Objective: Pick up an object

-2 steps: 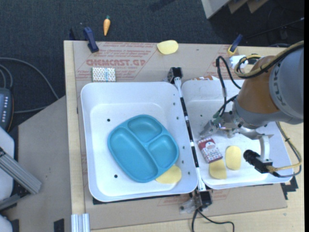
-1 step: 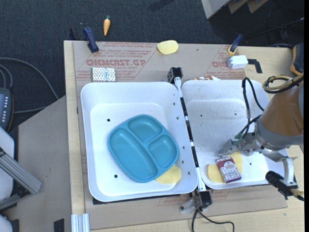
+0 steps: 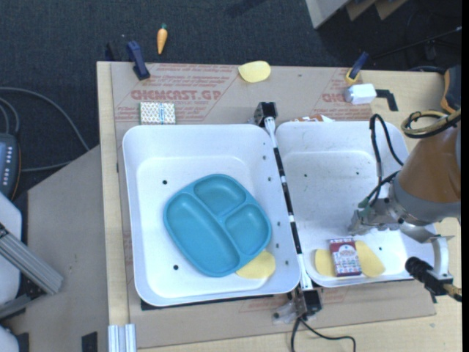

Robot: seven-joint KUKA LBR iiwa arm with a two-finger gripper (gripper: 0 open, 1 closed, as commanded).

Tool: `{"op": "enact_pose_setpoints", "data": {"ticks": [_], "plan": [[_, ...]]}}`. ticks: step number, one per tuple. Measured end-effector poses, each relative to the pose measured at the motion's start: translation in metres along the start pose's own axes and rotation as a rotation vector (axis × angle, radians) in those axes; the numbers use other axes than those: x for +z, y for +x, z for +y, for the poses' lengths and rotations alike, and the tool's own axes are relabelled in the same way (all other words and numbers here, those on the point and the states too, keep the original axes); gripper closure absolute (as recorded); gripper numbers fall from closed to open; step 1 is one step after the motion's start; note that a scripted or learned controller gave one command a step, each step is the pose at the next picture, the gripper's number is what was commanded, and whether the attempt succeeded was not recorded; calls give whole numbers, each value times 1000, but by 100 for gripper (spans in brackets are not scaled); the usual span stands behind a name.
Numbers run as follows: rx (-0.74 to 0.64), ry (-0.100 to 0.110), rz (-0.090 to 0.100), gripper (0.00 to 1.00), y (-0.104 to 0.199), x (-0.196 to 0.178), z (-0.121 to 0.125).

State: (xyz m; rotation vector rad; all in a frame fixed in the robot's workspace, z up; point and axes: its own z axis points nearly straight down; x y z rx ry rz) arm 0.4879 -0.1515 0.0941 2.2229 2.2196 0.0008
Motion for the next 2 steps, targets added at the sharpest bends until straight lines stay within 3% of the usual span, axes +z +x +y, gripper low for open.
{"op": "enact_pose_setpoints", "data": {"ticks": [1, 2], "plan": [[-3, -1, 0, 100, 37, -93, 53], [-2, 1, 0, 0, 37, -92, 53]]}}
